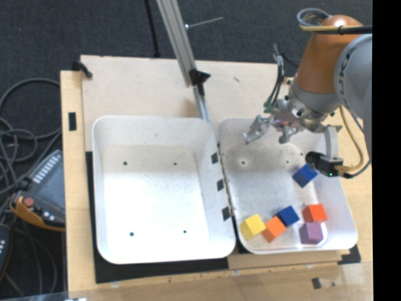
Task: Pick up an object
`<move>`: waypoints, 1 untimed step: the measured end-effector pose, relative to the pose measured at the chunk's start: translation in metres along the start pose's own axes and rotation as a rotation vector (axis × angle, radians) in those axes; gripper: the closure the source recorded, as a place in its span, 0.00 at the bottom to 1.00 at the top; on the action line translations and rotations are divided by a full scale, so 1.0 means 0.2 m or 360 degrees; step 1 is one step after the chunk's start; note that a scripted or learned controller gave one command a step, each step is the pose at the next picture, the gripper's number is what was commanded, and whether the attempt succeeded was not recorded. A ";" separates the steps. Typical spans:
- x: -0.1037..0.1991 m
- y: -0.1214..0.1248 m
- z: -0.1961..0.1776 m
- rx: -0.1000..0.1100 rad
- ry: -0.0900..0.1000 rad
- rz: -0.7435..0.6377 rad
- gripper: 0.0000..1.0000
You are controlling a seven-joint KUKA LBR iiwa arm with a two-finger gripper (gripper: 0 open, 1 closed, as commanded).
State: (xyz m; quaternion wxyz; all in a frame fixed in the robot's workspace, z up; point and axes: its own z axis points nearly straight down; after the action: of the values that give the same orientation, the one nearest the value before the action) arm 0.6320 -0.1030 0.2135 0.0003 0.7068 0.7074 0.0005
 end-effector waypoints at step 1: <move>-0.28 -0.16 -0.22 -0.0006 -0.0007 0.0009 0.00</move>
State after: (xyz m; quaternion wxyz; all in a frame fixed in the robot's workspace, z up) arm 0.6001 -0.1588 0.2577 0.0032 0.7087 0.7055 0.0002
